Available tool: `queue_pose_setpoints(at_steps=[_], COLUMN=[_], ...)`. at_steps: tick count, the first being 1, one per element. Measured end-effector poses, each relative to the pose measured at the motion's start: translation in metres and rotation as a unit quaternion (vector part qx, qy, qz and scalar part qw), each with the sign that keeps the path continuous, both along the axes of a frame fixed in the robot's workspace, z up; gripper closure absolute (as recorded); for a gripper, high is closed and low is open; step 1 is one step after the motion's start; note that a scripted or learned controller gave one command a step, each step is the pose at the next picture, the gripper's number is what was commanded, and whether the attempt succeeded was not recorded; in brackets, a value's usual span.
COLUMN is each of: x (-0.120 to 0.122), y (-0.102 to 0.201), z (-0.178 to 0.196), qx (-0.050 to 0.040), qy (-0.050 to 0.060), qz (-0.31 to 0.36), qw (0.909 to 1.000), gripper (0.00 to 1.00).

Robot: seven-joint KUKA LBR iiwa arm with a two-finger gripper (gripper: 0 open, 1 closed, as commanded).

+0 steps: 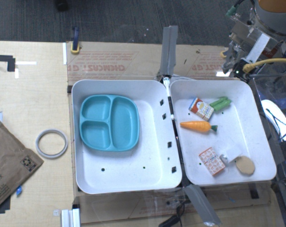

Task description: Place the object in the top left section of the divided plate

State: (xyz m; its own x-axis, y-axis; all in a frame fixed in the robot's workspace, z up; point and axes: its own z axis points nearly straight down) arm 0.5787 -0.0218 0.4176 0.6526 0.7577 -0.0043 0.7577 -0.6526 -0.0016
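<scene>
Clearly nothing is picked yet: the gripper [237, 56] (its state I cannot tell) hovers beyond the right bin's [261, 126] far edge; crowded carrot [195, 126] and box [201, 109] invite a mis-grasp, and the plate [109, 123] sits across the divider.

The blue divided plate [109, 123] lies flat in the left bin, up toward its top left corner, with two small sections stacked on its left and one long section on its right. Over in the right bin, an orange toy carrot [196, 126] lies on its side, green tip pointing right, just below a small carton.
</scene>
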Motion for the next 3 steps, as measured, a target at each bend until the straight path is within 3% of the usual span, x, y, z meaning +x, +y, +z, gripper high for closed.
queue_pose_setpoints(at_steps=[1, 2, 3], x=[0.033, 0.014, 0.004], y=[0.016, -0.022, 0.026], z=[-0.107, -0.224, -0.227], qx=[0.0007, 0.0007, 0.0010], qy=[0.001, 0.001, 0.001], qz=[0.107, 0.008, 0.044], qw=[0.9943, 1.0000, 0.9990], gripper=[1.00, 1.00, 1.00])
